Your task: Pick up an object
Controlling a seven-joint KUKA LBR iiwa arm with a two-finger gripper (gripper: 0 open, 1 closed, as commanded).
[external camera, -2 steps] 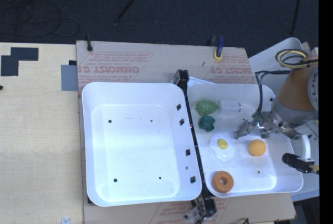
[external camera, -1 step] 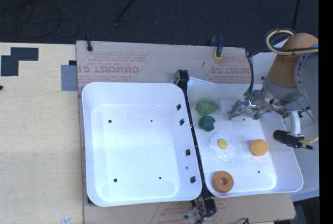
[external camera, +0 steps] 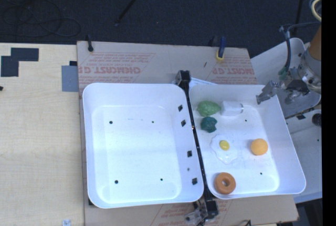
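Observation:
The right bin [external camera: 291, 167] holds a light green lump [external camera: 209, 108], a small white block [external camera: 231, 109], a dark teal lump [external camera: 209, 124], a toy fried egg [external camera: 224, 147], an orange ball [external camera: 259, 146] and a brown donut [external camera: 226, 183]. My gripper [external camera: 279, 94] hangs over the bin's far right rim, up and to the right of the white block. It is open with nothing between its fingers. It touches none of the objects.
The left bin [external camera: 89, 114] lies beside the right one, with a black divider strip [external camera: 190, 130] between them. Both rest on a cardboard sheet [external camera: 131, 64]. A blue-and-yellow clamp [external camera: 221, 49] sits at the cardboard's back edge.

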